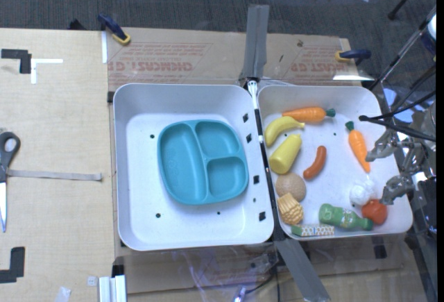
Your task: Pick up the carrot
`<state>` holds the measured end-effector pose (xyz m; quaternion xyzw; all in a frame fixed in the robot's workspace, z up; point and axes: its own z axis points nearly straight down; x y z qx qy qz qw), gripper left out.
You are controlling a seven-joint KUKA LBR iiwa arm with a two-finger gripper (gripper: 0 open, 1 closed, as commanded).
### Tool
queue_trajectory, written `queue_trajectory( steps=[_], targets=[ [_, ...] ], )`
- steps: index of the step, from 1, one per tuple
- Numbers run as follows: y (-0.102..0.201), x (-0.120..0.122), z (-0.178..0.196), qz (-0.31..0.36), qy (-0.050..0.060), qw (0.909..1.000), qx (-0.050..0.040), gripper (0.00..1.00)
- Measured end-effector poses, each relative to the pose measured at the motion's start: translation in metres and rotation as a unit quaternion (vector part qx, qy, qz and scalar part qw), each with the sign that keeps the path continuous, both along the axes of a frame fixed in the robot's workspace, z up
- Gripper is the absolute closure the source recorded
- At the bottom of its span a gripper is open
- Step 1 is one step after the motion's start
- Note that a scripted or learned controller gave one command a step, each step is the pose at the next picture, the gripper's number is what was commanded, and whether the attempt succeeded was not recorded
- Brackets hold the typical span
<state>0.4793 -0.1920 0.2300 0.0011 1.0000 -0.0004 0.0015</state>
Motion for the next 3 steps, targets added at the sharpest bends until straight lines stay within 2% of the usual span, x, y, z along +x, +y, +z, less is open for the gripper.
queue_trajectory(
  steps=[1,2,3],
  targets=[
    [0.000,0.069,-0.134,0.014,0.000,0.9999,-0.0001,0.00],
    [0.002,0.072,-0.124,0.016,-0.002,0.9999,-0.0009,1.00],
    [0.001,0.072,-0.124,0.016,-0.002,0.9999,-0.0008,0.00]
  ],
)
